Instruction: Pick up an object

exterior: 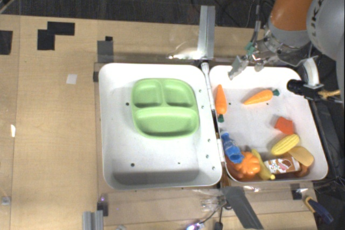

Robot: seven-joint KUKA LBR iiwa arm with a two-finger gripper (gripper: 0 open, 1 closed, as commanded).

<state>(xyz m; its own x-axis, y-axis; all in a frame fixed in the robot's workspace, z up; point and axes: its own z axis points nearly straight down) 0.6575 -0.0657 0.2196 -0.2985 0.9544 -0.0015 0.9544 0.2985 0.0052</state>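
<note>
The right bin (310,110) holds several toy foods. An orange carrot (257,96) lies near the bin's back, and a second orange piece (220,99) rests against the left wall. A red-orange block (284,125) and a yellow corn cob (284,144) lie further forward. In the front corner a blue item (232,149), an orange pumpkin-like toy (245,165) and a brown bottle (283,165) are crowded together. My gripper (248,66) hangs over the bin's back left rim, above and behind the carrot. Its fingers are open with nothing between them.
The left bin (116,132) holds a green divided plate (164,106). A metal post (206,29) stands behind the wall between the bins. Cables trail at the back right. My arm (304,0) reaches in from the upper right.
</note>
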